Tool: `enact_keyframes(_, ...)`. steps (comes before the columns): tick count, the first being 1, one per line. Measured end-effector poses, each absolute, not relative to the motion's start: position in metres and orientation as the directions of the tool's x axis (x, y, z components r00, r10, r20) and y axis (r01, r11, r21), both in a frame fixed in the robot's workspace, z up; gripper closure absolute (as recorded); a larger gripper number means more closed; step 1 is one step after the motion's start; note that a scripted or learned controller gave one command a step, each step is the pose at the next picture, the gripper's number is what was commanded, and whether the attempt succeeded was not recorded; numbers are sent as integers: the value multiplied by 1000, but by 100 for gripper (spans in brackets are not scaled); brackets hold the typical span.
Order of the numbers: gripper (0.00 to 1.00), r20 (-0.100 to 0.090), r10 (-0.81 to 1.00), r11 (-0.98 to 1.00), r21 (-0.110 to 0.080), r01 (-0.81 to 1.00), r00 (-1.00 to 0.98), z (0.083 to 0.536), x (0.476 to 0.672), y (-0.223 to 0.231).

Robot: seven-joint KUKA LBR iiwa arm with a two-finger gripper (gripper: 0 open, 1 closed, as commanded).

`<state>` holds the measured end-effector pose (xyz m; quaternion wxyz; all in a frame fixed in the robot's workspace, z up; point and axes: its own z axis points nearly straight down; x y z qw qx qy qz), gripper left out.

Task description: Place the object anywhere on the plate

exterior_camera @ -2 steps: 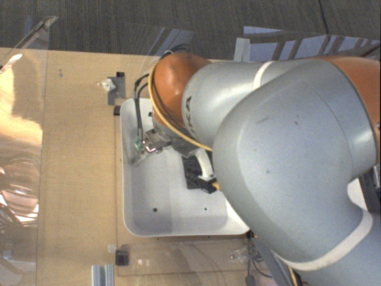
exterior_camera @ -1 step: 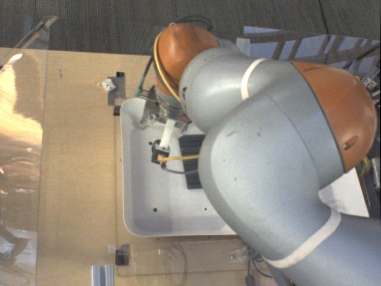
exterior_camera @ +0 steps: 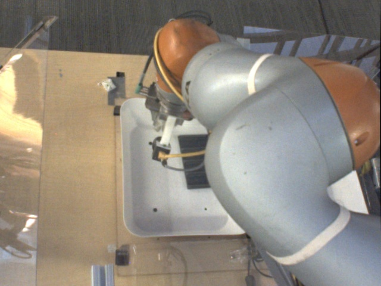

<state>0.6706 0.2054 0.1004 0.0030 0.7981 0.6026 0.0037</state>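
The arm's grey bulk and orange wrist band cover the right and middle of the camera view. My gripper (exterior_camera: 157,115) hangs low over the far left corner of the white bin (exterior_camera: 128,183), and the wrist hides its tips. A dark, flat, ribbed rectangle (exterior_camera: 195,162) lies on the bin floor just right of the gripper, its right side hidden under the arm. I cannot make out a plate or anything held.
The bin sits on a pale wooden bench (exterior_camera: 71,159). Small black brackets stand at the bin's far left corner (exterior_camera: 119,87) and near left corner (exterior_camera: 122,256). A glossy clear panel (exterior_camera: 21,159) with glare covers the bench's left part.
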Motion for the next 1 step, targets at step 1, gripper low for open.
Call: enact_keyframes(1, 100, 0, 952, 306, 7, 952, -306, 207, 667, 199)
